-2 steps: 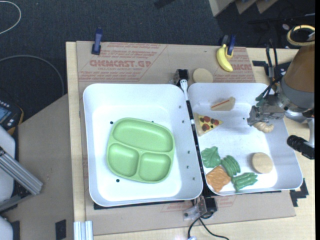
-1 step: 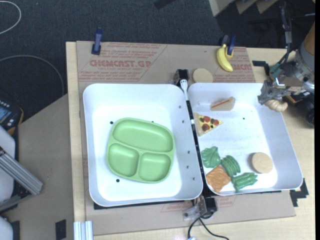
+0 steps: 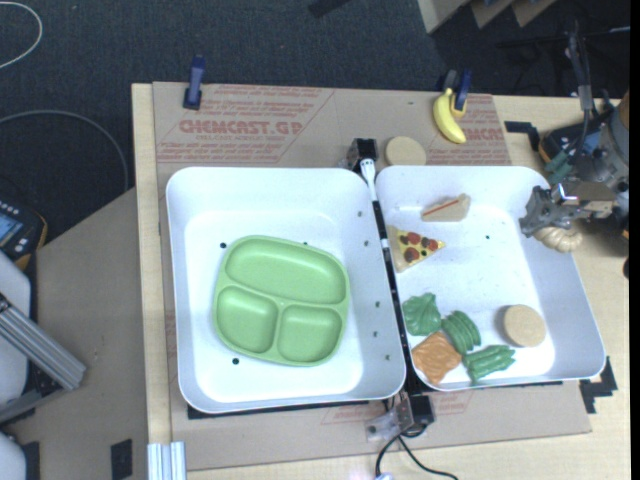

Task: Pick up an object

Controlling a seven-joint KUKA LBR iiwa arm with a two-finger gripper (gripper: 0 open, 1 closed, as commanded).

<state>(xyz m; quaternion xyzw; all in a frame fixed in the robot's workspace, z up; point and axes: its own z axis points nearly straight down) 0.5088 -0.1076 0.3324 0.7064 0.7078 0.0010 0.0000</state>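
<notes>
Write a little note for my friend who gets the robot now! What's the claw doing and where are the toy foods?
Gripper: at the right bin's far right rim, over a small tan piece. Whether it grips that piece cannot be told.
Right bin: sandwich slice, pizza slice, green leafy pieces, orange piece, round cookie.
Left bin: green divided plate.
On the bench behind the bins: banana, round tan disc.
Done: nothing visibly lifted.
Left: grip one object and raise it.
</notes>
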